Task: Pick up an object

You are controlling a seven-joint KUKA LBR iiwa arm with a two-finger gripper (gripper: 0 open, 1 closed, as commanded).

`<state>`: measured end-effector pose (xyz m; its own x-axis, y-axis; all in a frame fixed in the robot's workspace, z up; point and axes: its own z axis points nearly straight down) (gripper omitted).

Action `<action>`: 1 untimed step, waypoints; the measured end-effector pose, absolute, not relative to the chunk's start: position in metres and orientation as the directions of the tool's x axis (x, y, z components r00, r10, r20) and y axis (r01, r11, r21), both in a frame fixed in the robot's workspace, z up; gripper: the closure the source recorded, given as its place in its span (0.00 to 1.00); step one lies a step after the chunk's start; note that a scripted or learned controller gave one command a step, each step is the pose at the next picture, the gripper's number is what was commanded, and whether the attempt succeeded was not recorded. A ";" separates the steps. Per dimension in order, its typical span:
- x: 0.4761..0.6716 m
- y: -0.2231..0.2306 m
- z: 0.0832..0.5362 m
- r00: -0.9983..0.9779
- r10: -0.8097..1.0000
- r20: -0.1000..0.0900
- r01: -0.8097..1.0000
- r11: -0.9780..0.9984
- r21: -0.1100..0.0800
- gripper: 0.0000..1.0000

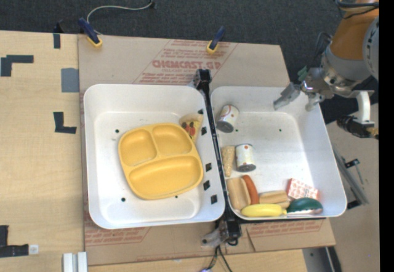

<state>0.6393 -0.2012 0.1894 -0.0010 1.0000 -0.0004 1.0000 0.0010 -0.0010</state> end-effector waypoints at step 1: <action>0.614 -0.209 0.087 -0.001 1.000 -0.001 1.000 0.001 0.002 0.00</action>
